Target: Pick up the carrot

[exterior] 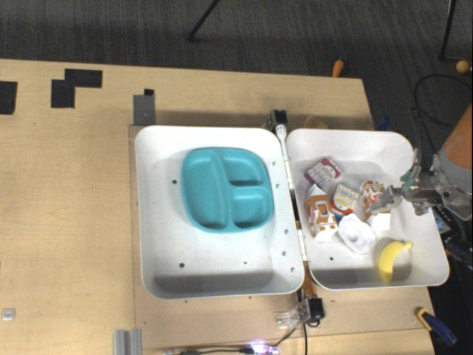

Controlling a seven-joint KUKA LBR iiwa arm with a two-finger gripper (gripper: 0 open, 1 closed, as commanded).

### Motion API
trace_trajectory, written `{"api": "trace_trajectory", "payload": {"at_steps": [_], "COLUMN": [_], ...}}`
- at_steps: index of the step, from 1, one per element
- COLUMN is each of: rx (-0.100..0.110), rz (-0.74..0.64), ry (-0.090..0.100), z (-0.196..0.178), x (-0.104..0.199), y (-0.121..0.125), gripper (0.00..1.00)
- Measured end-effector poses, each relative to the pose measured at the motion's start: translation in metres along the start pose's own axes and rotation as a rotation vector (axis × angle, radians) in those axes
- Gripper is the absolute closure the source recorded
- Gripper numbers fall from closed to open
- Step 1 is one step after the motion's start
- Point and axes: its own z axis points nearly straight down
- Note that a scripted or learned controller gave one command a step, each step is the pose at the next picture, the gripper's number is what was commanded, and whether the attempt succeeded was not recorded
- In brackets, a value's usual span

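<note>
Gripper [411, 188] sits at the right wall of the right bin [425, 272], low over the rim, with the grey wrist and a patch of the orange band behind it at the frame's edge. Small and blurred at this slant: cannot tell whether it is open or closed, and nothing can be seen held in it.

Carrot: cannot pick it out for certain. The closest candidate is an orange-streaked piece [372, 194] just beside the gripper tip on its bin-centre side, near it or touching; which of the two cannot be told.

Other things in the same bin, placed from the gripper:
- orange-and-white carton [321, 213], further toward the bin's centre, past the streaked piece, near the dividing wall.
- purple-and-white packet [324, 172], beyond that piece and toward the bin's far wall.
- white cup [355, 235], in front of the gripper toward the near wall, touching the carton's side.
- banana [392, 258], nearest the front wall, close below the gripper, apart from it.

Left bin [159, 198], well apart from the gripper, across the divider: a teal divided plate [225, 189] lies flat in its middle.

Bench [66, 220] is pale wood.
</note>
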Motion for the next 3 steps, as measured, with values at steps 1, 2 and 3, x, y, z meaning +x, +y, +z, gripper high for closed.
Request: {"api": "trace_trajectory", "payload": {"at_steps": [1, 2, 3], "rx": [0.003, 0.008, -0.02], "rz": [0.578, 0.633, 0.506], "ry": [0.001, 0.004, 0.001], "z": [0.045, 0.052, 0.097], "x": [0.025, 0.092, 0.028], "y": [0.048, -0.023, 0.076], "gripper": [0.0, 0.0, 0.0]}}
